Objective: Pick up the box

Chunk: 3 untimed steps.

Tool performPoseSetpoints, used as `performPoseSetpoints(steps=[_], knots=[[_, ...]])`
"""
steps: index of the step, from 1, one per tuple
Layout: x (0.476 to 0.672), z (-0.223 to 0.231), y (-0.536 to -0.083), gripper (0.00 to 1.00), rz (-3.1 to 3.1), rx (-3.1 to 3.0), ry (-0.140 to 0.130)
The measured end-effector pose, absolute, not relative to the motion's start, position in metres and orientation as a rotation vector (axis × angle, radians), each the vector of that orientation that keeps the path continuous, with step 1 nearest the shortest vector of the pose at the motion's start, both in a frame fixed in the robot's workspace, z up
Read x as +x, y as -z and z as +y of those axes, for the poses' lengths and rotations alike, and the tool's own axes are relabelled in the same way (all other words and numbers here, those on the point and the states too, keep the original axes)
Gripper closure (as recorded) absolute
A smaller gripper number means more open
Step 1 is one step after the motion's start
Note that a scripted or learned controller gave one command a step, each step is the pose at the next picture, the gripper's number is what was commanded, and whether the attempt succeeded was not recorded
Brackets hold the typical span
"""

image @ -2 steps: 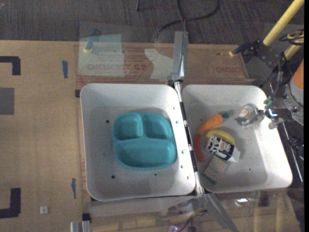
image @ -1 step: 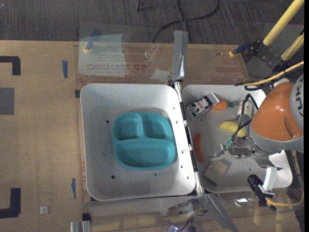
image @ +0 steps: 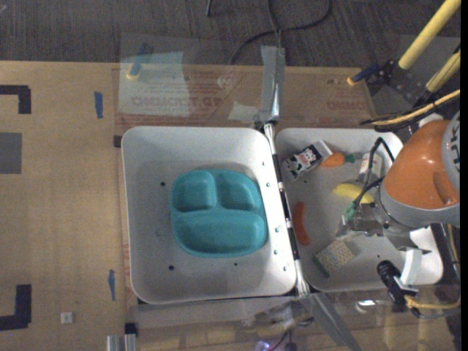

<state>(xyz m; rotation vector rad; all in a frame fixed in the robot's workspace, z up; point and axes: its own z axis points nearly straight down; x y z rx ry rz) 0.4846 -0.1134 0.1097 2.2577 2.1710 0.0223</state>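
At the nine o'clock side of the wooden surface (image: pixel 58 196) sits the left bin (image: pixel 146 159), and in its middle lies a teal divided plate (image: pixel 218 213), flat, with three compartments. The seam between the bins runs down the centre, and just past it begins the right bin (image: pixel 322 139), where I am working. Along that bin's nine o'clock wall lies a thin orange-red stick (image: pixel 300 224), roughly parallel to the seam. Toward twelve o'clock in the same bin is the box (image: pixel 305 160), a small black-and-white printed carton, tilted, with a small orange piece (image: pixel 334 161) just beside it at its three o'clock. Below those, near the bin's centre, is a yellow object (image: pixel 349 191), partly covered by my cabling. At six o'clock of the bin lies a tan, textured rectangular thing (image: pixel 336 254). My fingers (image: pixel 355 224) hang over the bin between the yellow object and the tan one, well apart from the box, and whether they are apart or together I cannot tell. My orange band (image: pixel 417 178) bulks at three o'clock.
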Motion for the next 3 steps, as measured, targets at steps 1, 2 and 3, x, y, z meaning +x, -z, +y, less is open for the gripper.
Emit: performPoseSetpoints(steps=[1,2,3], knots=[[0.484,-0.113,-0.110,0.00,2.171,2.258,-0.022],[0.493,-0.027,-0.184,0.00,1.875,2.521,0.001],[0.495,-0.136,-0.188,0.00,1.842,2.544,0.001]])
